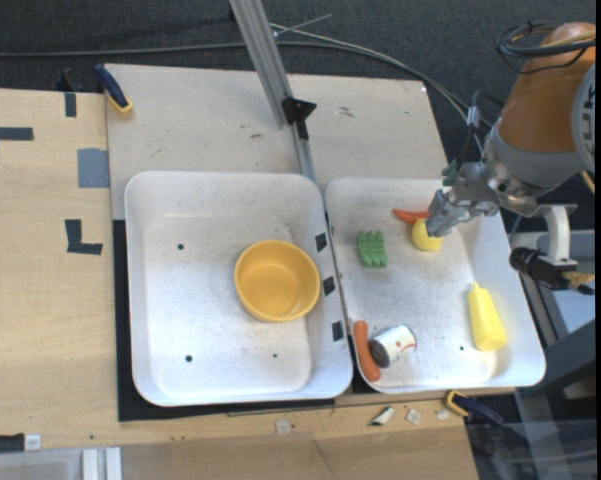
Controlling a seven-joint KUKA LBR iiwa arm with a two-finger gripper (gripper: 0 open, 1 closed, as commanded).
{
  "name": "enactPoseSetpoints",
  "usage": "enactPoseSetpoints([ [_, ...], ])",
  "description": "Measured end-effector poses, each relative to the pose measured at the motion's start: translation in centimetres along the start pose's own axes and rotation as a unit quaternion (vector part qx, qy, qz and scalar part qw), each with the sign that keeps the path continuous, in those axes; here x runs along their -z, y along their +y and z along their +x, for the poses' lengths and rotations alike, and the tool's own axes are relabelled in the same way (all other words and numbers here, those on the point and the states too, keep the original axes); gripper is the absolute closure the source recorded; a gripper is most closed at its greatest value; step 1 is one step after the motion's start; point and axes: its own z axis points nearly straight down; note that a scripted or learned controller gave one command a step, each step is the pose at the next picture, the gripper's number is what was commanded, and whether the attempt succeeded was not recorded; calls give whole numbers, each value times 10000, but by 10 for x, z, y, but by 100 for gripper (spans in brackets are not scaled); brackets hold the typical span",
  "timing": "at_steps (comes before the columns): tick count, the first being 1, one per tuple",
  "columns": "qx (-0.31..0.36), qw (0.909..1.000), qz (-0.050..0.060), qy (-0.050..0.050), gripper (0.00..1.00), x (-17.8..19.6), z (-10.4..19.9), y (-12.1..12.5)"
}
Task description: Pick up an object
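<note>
My gripper (438, 223) hangs over the far right part of the right bin (435, 363), right above a small yellow round object (425, 238) and touching or nearly touching it. A thin red-orange piece (410, 214) lies just left of the gripper. In the same bin lie a green ridged block (372, 249), a yellow corn-like piece (486, 317), an orange carrot (365, 351) and a white and dark cup-like object (393, 344). The left bin (180, 298) holds a yellow bowl (276, 281).
A grey metal pole (270, 63) slants down from the top to the bins' shared wall. A yellow-blue clamp (113, 89) sits at the bench's far left corner, another clamp (462, 404) at the near right. Cables run behind the bins.
</note>
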Motion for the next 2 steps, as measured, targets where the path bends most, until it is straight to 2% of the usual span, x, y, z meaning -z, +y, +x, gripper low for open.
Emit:
enactPoseSetpoints([
  [1,0,10000,0,0,0,0,0,0],
  [2,-3,10000,26,-6,0,-47,-1,4],
])
